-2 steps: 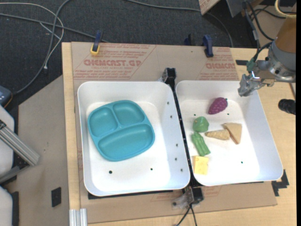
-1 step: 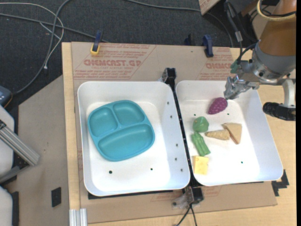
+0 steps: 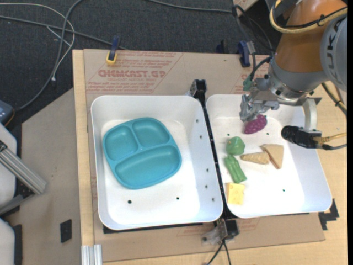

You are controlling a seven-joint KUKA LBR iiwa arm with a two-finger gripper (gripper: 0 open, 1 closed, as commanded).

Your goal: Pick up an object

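My gripper (image 3: 252, 108) hangs over the far-left part of the right bin (image 3: 300, 189), pointing down; whether it is open or closed I cannot tell from this slant. The grapes (image 3: 255, 125), a purple bunch, lie on the bin floor just under its tip, so close that they seem to touch it; I cannot see them held. My arm (image 3: 300, 59) comes in above them from the right, its orange band over the bin's far edge.

Nearer the camera and a little left of the grapes sits a round green piece (image 3: 235, 145); just below it lies a long green pod (image 3: 235, 169), tilted, and below that a yellow cube (image 3: 235, 194) near the bin's front left corner. To the right of the round green piece a pale cone (image 3: 254, 158) lies on its side, its wide end touching a tan wedge (image 3: 274, 154).

The left bin (image 3: 165, 206) is alongside, the two rims meeting in the middle; a black clip (image 3: 198, 86) sits at the far end of that seam. In the left bin a teal divided plate (image 3: 142, 152) lies flat, turned slightly askew, apart from the walls.

Both bins rest on a cardboard sheet (image 3: 138, 73) printed in red; a blue clamp (image 3: 114, 49) grips its far edge at the left, and a second clamp (image 3: 244, 52) stands at the far edge near my arm. Cables (image 3: 60, 21) loop over the dark floor beyond.
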